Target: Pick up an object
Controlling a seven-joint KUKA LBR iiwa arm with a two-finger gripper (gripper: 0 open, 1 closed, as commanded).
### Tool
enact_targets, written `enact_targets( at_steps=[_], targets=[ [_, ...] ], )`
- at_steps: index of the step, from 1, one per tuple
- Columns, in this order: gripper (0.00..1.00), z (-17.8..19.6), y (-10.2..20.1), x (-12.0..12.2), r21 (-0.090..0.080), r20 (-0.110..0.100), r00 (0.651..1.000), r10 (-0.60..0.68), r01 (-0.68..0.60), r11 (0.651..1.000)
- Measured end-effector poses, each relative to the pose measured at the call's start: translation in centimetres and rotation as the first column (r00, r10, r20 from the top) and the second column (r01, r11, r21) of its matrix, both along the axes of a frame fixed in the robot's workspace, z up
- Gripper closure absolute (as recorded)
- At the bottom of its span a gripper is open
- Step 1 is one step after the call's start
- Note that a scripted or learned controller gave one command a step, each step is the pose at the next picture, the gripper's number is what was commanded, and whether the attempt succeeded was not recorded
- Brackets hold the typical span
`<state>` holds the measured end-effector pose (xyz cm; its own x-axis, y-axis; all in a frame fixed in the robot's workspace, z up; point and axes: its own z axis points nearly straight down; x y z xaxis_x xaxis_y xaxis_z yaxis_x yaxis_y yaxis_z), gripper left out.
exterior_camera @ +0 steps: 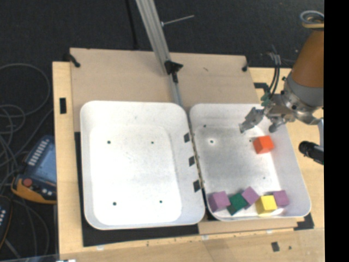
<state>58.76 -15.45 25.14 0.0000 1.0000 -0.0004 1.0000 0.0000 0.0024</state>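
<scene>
So the gripper (263,121) hangs over the far right part of the right bin (229,152), and its two grey metal fingers are spread apart with nothing between them. One finger (250,120) points out to the left, the other (274,125) sits closer to the arm. The arm (310,64) itself is that chunky rounded thing coming in from the right, orange band up top, grey below.

Just below the gripper, a bit toward the near side, there's an orange block (263,144), small and cube-ish, matte looking, lying flat on the bin floor. It's close to the gripper but not touching it.

Further out, the rest of the blocks are bunched along the near edge of the same bin: a purple block (219,200), a green block (238,203) right beside it, another purple one (250,195) tilted on a corner, a yellow block (266,204) and a purple one (281,197) tucked behind the yellow. They all look like soft foam cubes.

Both bins are shallow white plastic trays with rounded corners; the right one's floor looks scuffed and greyish. The left bin (136,162) has a few dark dots on it. Everything sits on a pale wooden table (212,75), and a slim metal rail (155,31) slants up from between the bins.
</scene>
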Motion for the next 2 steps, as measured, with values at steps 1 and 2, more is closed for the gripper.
enact_targets(
  at_steps=[1,2],
  targets=[
    [0.0,-15.5,-4.2,-3.6,-0.002,0.001,1.0,-0.003,0.003,1.0],
    [0.0,-15.3,-1.7,-7.7,-0.002,0.001,1.0,-0.001,0.001,1.0]
  ],
)
